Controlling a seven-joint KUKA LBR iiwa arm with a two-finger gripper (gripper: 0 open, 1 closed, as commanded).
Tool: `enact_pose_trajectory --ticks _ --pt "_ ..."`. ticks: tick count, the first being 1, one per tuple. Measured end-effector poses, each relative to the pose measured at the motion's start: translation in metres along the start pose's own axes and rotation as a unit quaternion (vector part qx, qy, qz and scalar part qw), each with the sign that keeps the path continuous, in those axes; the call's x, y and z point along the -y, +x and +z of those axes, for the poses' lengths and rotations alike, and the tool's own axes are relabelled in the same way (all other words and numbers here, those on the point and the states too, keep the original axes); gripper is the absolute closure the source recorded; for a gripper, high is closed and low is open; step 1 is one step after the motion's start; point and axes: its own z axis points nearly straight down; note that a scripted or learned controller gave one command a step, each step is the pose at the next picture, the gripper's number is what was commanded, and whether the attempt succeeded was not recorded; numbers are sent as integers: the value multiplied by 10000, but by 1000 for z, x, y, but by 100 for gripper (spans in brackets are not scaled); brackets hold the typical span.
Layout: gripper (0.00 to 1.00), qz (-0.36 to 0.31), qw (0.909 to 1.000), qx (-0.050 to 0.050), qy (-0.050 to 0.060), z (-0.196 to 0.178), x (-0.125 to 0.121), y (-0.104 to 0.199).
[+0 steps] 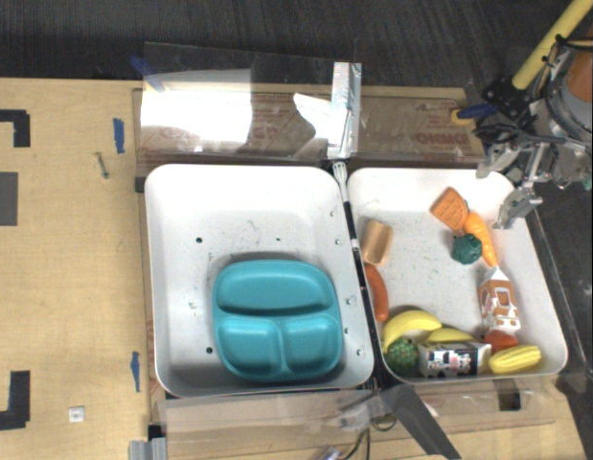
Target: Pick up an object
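The right bin [411,192] holds several toy foods. An orange wedge [450,208], a carrot [481,235] and a dark green ball [466,248] lie near its far right corner. A tan cylinder [376,241] and a red sausage [377,293] lie along its left wall. Along the front are a banana [411,324], a green bumpy piece [402,355], a can [452,358], a small bottle [498,300] and a yellow piece [514,358]. My gripper [503,187] hangs over the bin's far right rim, above and to the right of the orange wedge, open with nothing between its fingers.
The left bin [181,209] holds a teal divided tray [277,319] toward its front. A clear plastic sheet and a taped divider [342,113] stand behind the bins. Cables and a yellow tube [564,29] crowd the upper right around the arm.
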Motion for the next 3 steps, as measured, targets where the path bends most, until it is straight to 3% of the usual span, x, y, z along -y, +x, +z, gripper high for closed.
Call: enact_pose_trajectory --ticks 1,2,3 --pt "0 346 9994 42 15 155 34 -15" --pt "0 643 9979 6 1 157 11 38" --pt "100 636 9980 64 12 144 10 34"
